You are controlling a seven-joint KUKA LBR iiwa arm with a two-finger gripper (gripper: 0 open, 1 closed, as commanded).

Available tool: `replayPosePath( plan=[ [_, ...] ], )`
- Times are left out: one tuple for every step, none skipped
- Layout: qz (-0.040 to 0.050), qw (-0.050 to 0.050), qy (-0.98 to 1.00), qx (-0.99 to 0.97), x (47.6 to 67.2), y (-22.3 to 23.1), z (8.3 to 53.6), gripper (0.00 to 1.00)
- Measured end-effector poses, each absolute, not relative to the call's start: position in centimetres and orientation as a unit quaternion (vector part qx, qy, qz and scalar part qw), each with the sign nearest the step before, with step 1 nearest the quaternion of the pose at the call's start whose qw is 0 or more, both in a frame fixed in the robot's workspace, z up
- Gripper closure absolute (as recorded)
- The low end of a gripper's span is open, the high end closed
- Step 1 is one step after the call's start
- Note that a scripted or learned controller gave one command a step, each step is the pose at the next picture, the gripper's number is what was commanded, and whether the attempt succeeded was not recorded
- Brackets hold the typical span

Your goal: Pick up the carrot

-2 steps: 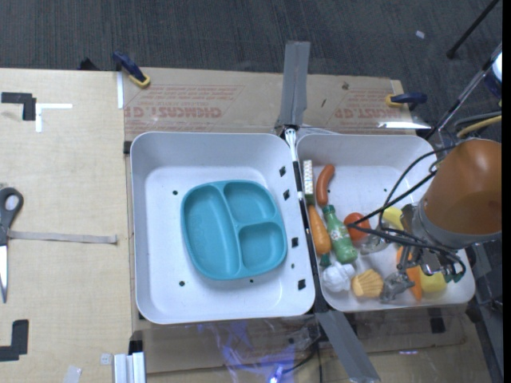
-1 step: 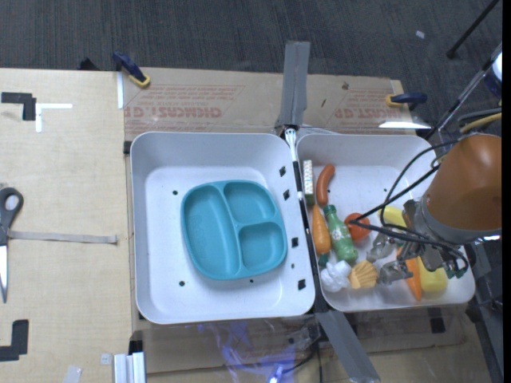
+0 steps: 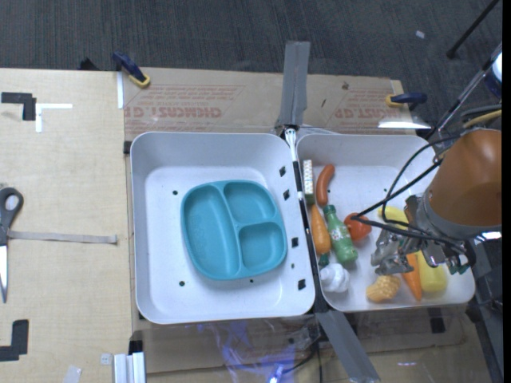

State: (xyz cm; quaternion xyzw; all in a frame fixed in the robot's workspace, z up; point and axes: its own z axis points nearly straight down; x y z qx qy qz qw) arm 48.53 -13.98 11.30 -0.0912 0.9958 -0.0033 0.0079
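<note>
An orange carrot (image 3: 319, 230) lies lengthwise along the left wall of the right bin (image 3: 375, 146), its green end toward the front. A second orange tapered piece (image 3: 413, 282) lies near the bin's front right, between a corn cob (image 3: 383, 288) and a yellow item (image 3: 435, 278). My gripper (image 3: 393, 255) hangs low over the right bin, just above the corn cob and that tapered piece, well to the right of the carrot by the wall. Cables and the arm's orange band (image 3: 473, 178) hide part of the gripper.
The right bin also holds a red sausage (image 3: 322, 183), a green bottle (image 3: 342, 239), a red tomato (image 3: 358, 227), a white garlic bulb (image 3: 334, 278) and a yellow banana (image 3: 394, 213). A teal divided plate (image 3: 235, 230) lies in the left bin (image 3: 152, 238). Scissors (image 3: 6, 214) lie far left.
</note>
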Motion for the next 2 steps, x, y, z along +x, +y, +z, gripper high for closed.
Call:
replayPosePath(
  plan=[
    [-0.0034, 0.009, 0.996, -0.091, 48.6, -14.0, 11.3, 0.00],
    [-0.0003, 0.002, 0.999, 0.033, 49.3, -16.0, 9.2, 0.00]
  ],
)
